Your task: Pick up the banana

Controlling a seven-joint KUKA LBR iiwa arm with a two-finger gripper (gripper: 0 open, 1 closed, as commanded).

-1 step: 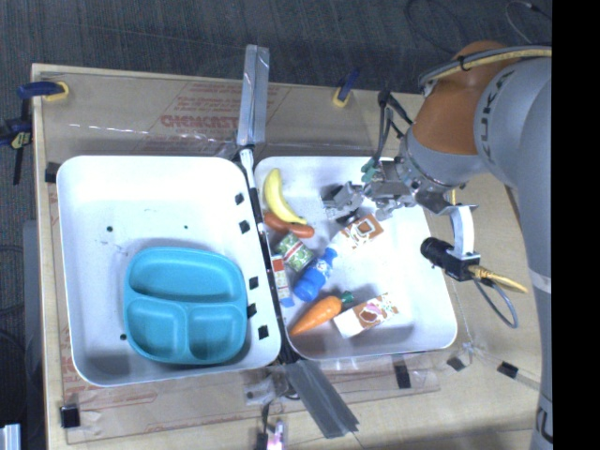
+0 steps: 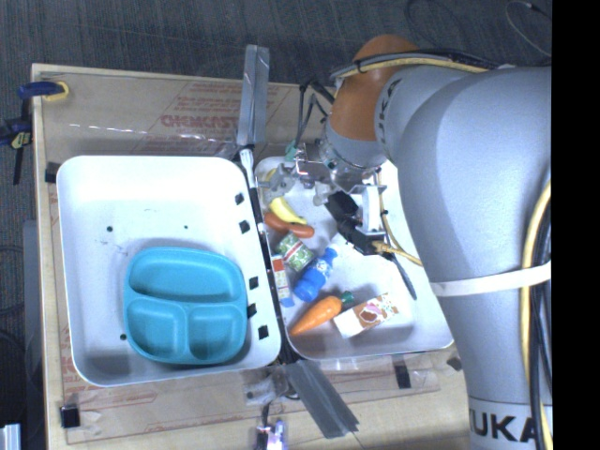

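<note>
Yellow banana at the far left of the right bin, just beside the divider, touching a reddish item. Hand low over the bin's far end, near the banana; finger state impossible to tell. Carrot, blue bottle, small carton nearer. Blue compartment tray in the left bin.

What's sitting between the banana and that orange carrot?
In the camera view, a small green packet and a blue bottle lie between the banana and the carrot, all in the right bin.
</note>
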